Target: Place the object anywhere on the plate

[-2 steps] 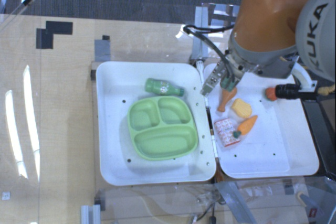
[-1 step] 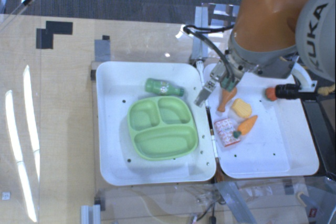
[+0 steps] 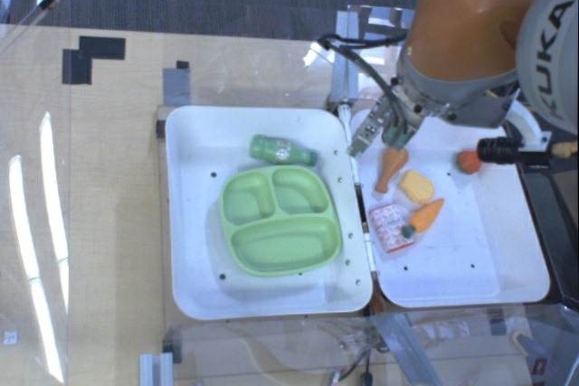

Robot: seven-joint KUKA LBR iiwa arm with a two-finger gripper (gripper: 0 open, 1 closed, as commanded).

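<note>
The toy chicken drumstick (image 3: 390, 169) lies in the right bin (image 3: 479, 271), near its left wall, long axis roughly upright in the view with the bone end toward the bin's lower part, and the meaty end directly under the gripper (image 3: 384, 130). The green divided plate (image 3: 279, 221) sits in the left bin (image 3: 194, 194), to the left of the drumstick, across the shared walls. The arm reaches in from the right, wrist angled down-left; whether the jaws are released or clenched cannot be told

Two white bins (image 3: 190, 285), one green plate (image 3: 280, 221), one green bottle (image 3: 282, 151), five toy foods (image 3: 416, 186).
</note>
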